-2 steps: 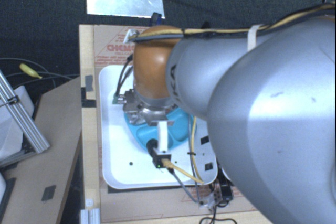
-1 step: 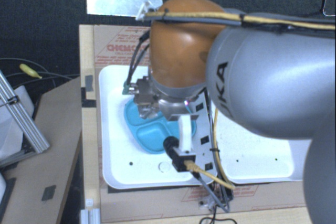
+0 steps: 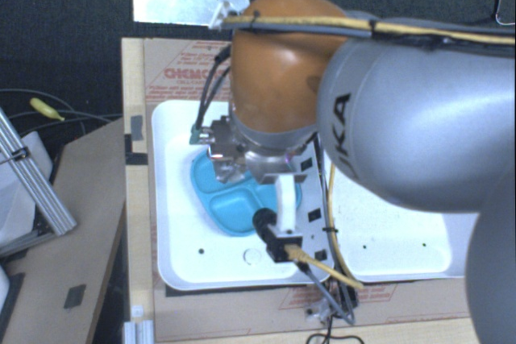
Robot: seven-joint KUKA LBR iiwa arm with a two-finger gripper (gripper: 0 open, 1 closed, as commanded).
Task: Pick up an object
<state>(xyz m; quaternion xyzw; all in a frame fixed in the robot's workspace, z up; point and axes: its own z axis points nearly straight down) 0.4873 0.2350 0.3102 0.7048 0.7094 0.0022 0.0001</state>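
Right, near edge first: cables (image 3: 326, 274) trail off the wrist over the front rim of the left bin (image 3: 173, 254), whose floor beside that rim shows white. Further in, a blue tray-like object (image 3: 230, 209) lies on the bin floor, roughly mid-bin; it looks like a shallow divided dish, with one compartment showing clearly toward the front and the rest running back under the arm. Its long axis seems to run front-to-back, tilted slightly toward the bin's left rear, but the far part is covered, so that's a judgement. The gripper (image 3: 226, 161) sits directly over the rear half of the blue object, hanging off the wrist flange under the orange band (image 3: 274, 68). Whether the pincer is wide, narrow or clamped on anything I cannot tell: the wrist hardware blocks that. So the object lies right below and slightly forward of the pincer, not off to a side; a short drop would meet it, probably on a rim or divider wall. Right bin (image 3: 403, 254) is mostly behind the grey arm (image 3: 419, 109). Past the bins' back edge: cardboard sheet (image 3: 173, 68), then dark backing.
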